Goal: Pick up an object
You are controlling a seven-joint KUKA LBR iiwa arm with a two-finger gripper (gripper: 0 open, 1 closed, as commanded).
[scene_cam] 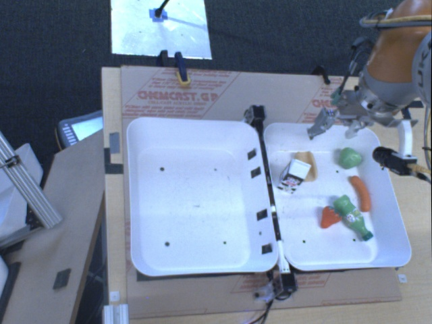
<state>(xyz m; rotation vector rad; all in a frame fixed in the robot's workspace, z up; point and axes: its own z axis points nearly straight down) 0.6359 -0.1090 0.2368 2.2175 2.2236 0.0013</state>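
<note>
While the gripper [335, 121] hangs open and empty over the right bin's [398, 238] far edge, the approach seems underway; the green ball [349, 157] lies just near-right of it, so next comes a descent and closing.

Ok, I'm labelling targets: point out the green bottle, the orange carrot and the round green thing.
green bottle [352, 216], camera view, on its body.
orange carrot [362, 193], camera view, mid-length.
round green thing [349, 158], camera view, its top.
</note>
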